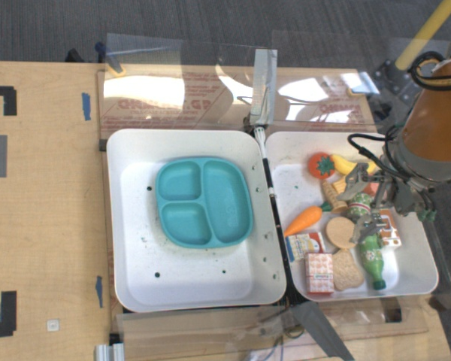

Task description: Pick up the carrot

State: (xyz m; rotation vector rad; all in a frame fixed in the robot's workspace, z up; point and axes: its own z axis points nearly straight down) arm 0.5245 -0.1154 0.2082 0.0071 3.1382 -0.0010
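Carrot (pixel 304 220) lies in right bin (pixel 421 277), just left of hand (pixel 370 215); hand state unclear.

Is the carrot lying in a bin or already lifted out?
In: the carrot lies flat on the right bin's floor, near its left wall.

Teal plate (pixel 204 201) in left bin (pixel 128 224)
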